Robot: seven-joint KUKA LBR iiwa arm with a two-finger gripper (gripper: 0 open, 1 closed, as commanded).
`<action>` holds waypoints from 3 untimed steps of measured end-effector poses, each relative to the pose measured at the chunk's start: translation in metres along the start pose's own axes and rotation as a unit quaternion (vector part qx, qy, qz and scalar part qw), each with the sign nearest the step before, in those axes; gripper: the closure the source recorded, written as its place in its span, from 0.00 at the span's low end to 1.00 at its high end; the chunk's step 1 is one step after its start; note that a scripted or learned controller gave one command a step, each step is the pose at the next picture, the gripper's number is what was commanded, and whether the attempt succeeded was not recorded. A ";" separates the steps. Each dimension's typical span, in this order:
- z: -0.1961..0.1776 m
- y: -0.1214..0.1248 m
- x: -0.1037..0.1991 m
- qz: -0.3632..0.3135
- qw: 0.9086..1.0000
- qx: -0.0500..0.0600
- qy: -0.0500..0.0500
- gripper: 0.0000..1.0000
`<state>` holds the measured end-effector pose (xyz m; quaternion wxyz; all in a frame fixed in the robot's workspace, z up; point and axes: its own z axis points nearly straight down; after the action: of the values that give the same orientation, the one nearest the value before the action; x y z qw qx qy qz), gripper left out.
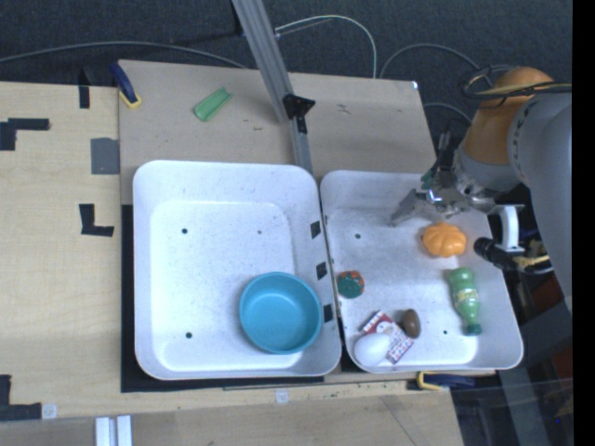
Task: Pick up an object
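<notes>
The gripper (423,204) hangs with fingers spread and nothing between them, at the upper right bin (372,189), just above the orange toy pumpkin (443,240). It looks light, hard plastic, rounded and slippery; pinching across its middle seems safest.

Your bench around the two bins

On the far board you have a green block (211,104) at the left, with a blue clip (125,84) on the board's far-left corner. A grey pole (265,45) slants down to a black clamp (297,107) just beyond where the bins meet. Pale cables (358,28) loop over the dark floor behind.
</notes>
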<state>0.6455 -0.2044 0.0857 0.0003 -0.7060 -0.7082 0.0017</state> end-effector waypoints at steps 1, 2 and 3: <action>-0.013 0.001 0.000 -0.001 1.000 -0.001 0.000 1.00; -0.053 0.003 -0.001 0.001 1.000 -0.001 0.001 1.00; -0.098 0.010 0.000 0.001 1.000 -0.003 0.000 1.00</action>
<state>0.6561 -0.2039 0.1839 -0.0019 -0.7064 -0.7078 -0.0011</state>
